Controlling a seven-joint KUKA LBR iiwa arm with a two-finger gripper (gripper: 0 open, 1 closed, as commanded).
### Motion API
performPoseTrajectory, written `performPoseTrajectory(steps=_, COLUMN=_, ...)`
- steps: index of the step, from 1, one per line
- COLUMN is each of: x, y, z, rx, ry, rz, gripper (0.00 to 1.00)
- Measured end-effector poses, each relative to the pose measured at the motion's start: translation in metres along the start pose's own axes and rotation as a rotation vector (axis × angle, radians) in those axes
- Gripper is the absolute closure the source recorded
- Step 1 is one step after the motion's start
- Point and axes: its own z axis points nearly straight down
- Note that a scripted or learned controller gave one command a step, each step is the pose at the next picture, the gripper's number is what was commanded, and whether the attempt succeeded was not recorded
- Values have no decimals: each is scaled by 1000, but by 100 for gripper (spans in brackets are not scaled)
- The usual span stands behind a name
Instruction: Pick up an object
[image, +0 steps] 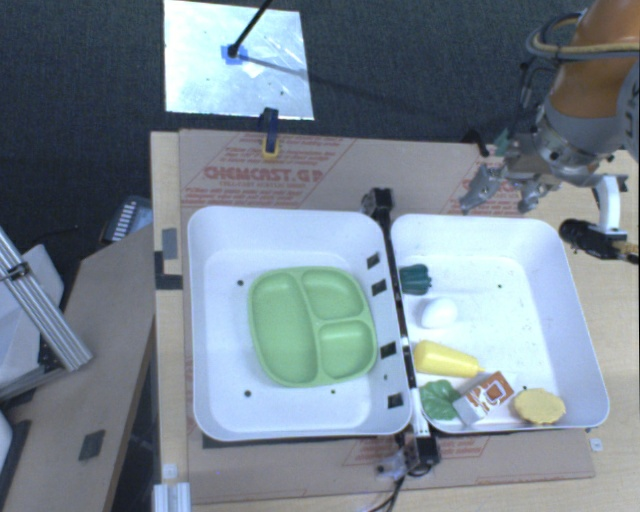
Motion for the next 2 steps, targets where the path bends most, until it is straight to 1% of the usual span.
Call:
performPoseTrajectory(steps=1, x=0, y=2, z=-6, rx=-10, ry=-1, rz=-2, gripper=0)
performPoseTrajectory(steps=2, x=4, y=7, z=37, rx=-8, ry=-2, rz=-4, gripper=0)
